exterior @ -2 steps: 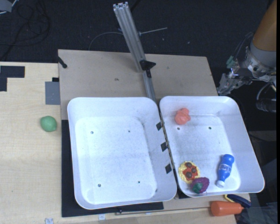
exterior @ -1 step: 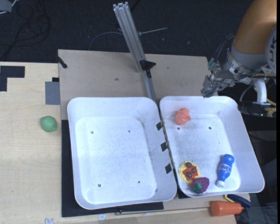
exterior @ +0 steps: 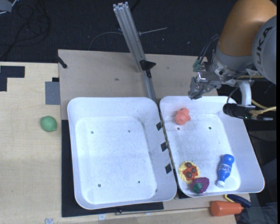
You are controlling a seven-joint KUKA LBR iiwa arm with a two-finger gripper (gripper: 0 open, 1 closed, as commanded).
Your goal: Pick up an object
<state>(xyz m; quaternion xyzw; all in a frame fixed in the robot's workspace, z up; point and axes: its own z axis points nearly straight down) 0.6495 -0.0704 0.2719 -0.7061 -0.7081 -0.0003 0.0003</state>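
My gripper (exterior: pixel 195 94) hangs over the far rim of the right bin (exterior: pixel 238 129), a little up and to the right of a pink lumpy object (exterior: pixel 182 116). Nothing shows between its fingers. At the near end of that bin lie a blue and white bottle (exterior: pixel 225 169), a yellow piece with red spots (exterior: pixel 188 170) and a purple piece (exterior: pixel 200 185). The grey arm with its orange band (exterior: pixel 245 22) reaches in from the upper right.
The left bin (exterior: pixel 74 125) sits beside the right one. A green ball (exterior: pixel 48 123) rests on the bench to its left. An orange object (exterior: pixel 225 208) lies outside the right bin's near edge. A metal bar (exterior: pixel 133 36) slants down between the bins.
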